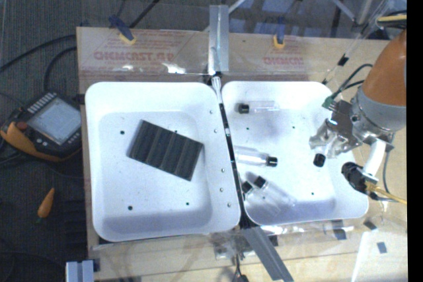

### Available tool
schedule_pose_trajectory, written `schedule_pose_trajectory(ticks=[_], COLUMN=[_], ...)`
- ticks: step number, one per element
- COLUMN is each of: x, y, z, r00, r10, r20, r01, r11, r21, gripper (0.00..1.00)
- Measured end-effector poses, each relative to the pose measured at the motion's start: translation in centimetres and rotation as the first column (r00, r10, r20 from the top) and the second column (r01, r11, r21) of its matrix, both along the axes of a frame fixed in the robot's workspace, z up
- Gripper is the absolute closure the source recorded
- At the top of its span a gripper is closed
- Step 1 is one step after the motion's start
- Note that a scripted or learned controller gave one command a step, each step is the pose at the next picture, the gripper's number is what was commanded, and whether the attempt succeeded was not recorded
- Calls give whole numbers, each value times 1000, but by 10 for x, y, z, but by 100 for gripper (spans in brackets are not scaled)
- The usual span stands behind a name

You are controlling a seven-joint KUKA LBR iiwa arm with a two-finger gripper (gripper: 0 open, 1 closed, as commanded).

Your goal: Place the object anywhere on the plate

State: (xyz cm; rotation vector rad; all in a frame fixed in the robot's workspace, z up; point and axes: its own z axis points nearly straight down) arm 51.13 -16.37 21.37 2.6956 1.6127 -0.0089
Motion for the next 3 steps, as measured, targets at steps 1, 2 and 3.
schedule_pose_trajectory(ticks=[1, 2, 3], x=[74, 79, 134], y=[96, 172, 253], z=[-13, -28, -31], r00=[989, 989, 965], r10=[147, 145, 263], r20=[0, -2, 0], r01=[-147, -145, -263], r11=[989, 989, 965], r21=[3, 3, 1], gripper=[100, 100, 100])
